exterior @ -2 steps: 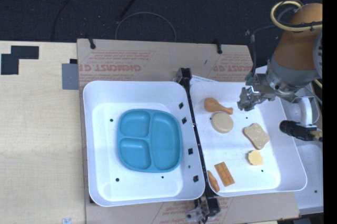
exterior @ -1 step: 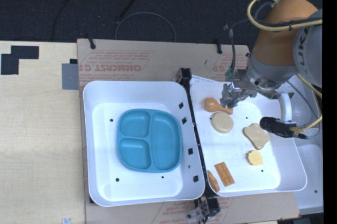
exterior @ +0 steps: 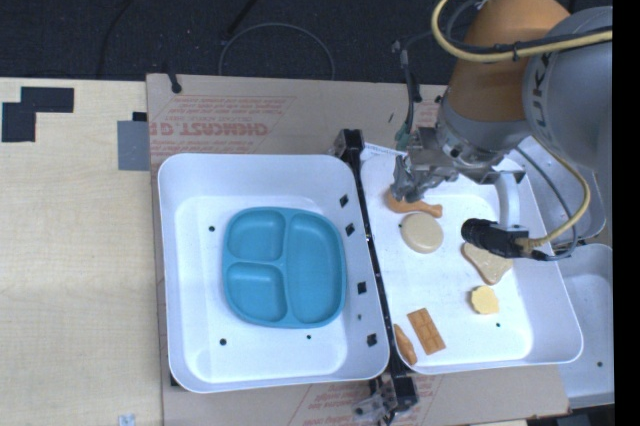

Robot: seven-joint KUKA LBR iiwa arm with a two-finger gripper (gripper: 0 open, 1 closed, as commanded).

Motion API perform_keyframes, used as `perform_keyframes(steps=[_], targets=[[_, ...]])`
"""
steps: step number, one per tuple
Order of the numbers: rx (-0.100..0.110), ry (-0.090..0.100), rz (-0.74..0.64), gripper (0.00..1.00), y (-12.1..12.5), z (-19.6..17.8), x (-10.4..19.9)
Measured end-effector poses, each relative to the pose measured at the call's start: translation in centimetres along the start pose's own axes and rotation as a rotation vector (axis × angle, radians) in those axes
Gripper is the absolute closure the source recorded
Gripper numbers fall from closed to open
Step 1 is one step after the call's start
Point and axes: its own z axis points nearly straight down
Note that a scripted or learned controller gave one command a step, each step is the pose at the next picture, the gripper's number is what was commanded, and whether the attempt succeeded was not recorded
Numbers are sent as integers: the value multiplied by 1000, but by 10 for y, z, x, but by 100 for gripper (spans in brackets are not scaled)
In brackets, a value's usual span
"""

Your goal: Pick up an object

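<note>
Looking down on the bench, I see two white bins side by side in the lower half of the frame. The left bin holds a blue sectioned plate lying flat near its middle.

The right bin holds the loose pieces. An orange curved piece lies at its upper left, directly under the gripper. Just below it sits a round beige disc. To the right of the disc lies a tan wedge, and below that a small yellow chunk. Near the bin's lower left edge lie a brown waffled bar and, beside it against the wall, a small orange stick.

The arm enters from the upper right of the frame, its orange band uppermost. The gripper points down over the bin's upper left corner, its tips at or touching the orange curved piece. Whether the pincer stands wide, narrow, or closed on that piece, I cannot tell from this angle. A black fitting on the arm's cabling overlaps the wedge's upper edge.
</note>
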Motion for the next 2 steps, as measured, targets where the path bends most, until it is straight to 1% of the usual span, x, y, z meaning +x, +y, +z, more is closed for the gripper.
perform_keyframes(steps=[2], targets=[[0,0,-2,100,22,14,99]])
